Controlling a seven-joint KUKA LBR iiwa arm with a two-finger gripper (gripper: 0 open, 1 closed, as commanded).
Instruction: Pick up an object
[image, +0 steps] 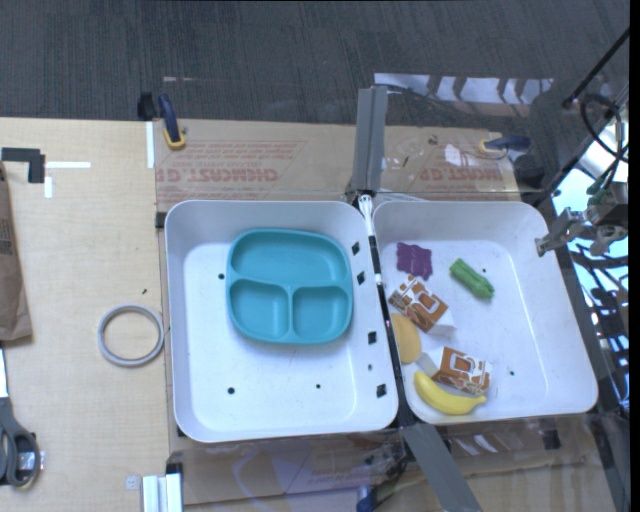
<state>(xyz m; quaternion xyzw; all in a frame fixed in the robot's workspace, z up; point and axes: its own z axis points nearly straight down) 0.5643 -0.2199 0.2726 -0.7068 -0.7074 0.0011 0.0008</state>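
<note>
Dark carpet lies beyond the desk (80, 250), which carries both white bins. Grey hardware over the right bin's (540, 330) far right corner I take for the gripper (590, 225); whether it is open or closed I cannot tell. Nearest it lies the green toy (471, 279), on bare floor, apart from the purple piece (413, 260) and the orange-and-white packet (420, 304). I judge it light, stiff and a little slick, best pinched across its narrow middle. The banana (446, 396) sits crowded against another packet (463, 369) near the front wall. Open room is to the right; the teal divided plate (290, 285) sits in the left bin (200, 400).
</note>
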